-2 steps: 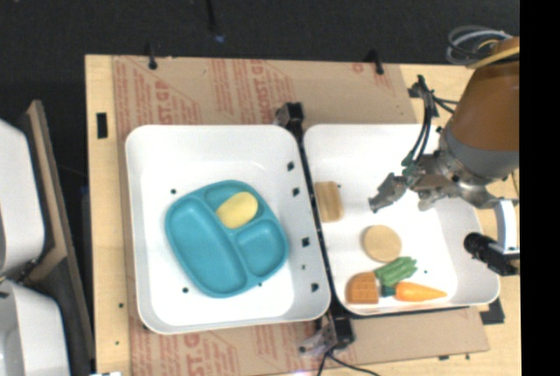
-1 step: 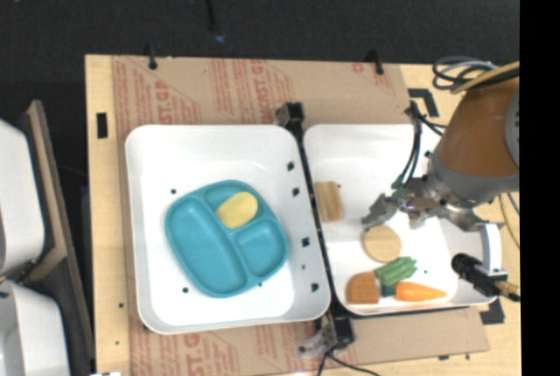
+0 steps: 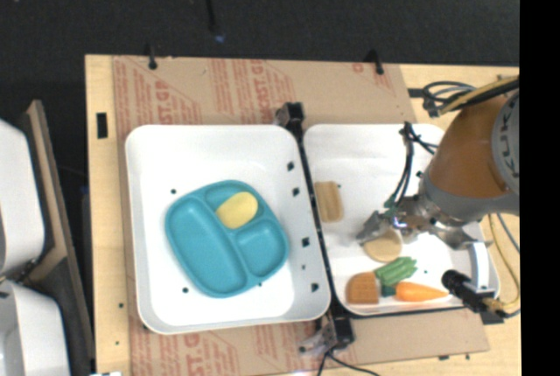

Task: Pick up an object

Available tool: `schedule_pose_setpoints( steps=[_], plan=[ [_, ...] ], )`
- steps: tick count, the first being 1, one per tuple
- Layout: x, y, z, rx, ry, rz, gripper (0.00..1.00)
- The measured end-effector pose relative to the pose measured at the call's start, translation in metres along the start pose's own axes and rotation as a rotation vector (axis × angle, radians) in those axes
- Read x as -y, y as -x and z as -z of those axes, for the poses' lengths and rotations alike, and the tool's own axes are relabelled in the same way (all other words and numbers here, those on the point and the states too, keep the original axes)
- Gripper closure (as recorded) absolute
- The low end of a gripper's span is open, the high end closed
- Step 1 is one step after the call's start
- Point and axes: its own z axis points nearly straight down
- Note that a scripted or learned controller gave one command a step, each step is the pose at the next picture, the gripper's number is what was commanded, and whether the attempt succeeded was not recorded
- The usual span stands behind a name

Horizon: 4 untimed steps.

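I see nothing lifted yet; the pick is not done. My gripper (image 3: pixel 378 230) sits low in the right bin (image 3: pixel 350 147), just above a flat tan disc (image 3: pixel 381 249) near the bin's near side. I cannot tell whether the fingers are released or clenched. The disc looks thin, round, pale, lying flat beside a green piece (image 3: pixel 395 270) and a carrot (image 3: pixel 420 292).

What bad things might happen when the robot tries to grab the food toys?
1. The gripper hangs right at the tan disc, which looks flat; it may slip away.
2. The green vegetable, carrot and brown piece crowd together, so the wrong one could get bumped.
3. They lie near the right bin's rim, so the gripper may hit it.
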Motion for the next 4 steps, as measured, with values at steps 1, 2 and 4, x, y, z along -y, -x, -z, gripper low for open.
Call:
schedule_pose_setpoints(
  steps=[1,2,4],
  plan=[
    [-0.002,0.000,0.013,0.001,0.006,0.000,1.00],
    [-0.009,-0.004,0.073,0.001,0.010,0.002,1.00],
    [-0.003,-0.007,0.165,0.001,0.008,0.002,1.00]
  ],
)
